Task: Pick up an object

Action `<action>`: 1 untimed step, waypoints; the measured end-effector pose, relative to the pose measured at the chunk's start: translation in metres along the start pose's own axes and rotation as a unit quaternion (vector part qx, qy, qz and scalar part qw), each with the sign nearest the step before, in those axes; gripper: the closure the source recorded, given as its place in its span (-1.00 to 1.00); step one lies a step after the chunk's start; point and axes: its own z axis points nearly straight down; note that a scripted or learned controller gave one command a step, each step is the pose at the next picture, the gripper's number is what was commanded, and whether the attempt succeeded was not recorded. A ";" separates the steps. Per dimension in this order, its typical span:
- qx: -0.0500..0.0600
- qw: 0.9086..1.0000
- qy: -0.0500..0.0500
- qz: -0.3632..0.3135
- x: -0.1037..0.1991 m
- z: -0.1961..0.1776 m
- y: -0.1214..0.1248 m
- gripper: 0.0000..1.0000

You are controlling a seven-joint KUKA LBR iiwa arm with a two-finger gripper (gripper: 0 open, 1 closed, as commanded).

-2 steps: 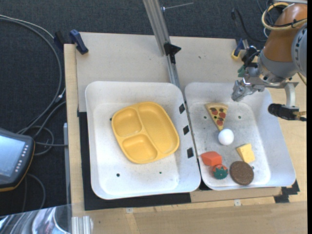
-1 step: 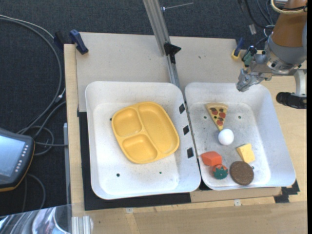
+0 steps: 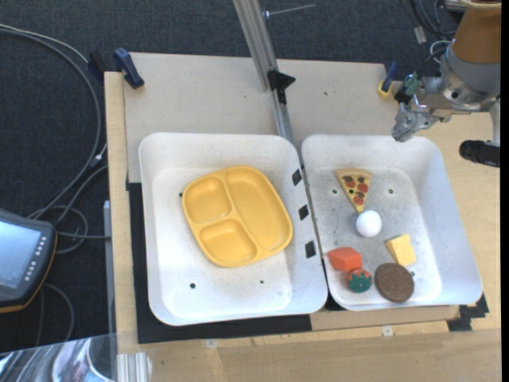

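Gripper [image 3: 404, 127] hangs over the right bin's [image 3: 453, 213] far edge, near its far-right corner, clear of everything. Can't tell whether it's spread or pinched, too small and seen at a slant.

Targets all in the right bin: pizza [image 3: 355, 187] toward the far edge, ball [image 3: 368, 224] mid-bin, cheese [image 3: 401, 250] toward the right wall, red block [image 3: 345, 259], cookie [image 3: 394, 282] and tomato [image 3: 359, 280] along the near edge. Left bin has a yellow tray [image 3: 235, 216].

Probably approach stage. Best bet imo: cheese or red block, since flat sides suit two fingers; the ball may roll, pizza and cookie lie too flat. Centre over it w/ fingers across the narrow side, then drop straight.
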 end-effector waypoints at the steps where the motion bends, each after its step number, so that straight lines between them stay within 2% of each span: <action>1: 0.004 1.000 0.002 -0.002 0.054 0.012 -0.005 1.00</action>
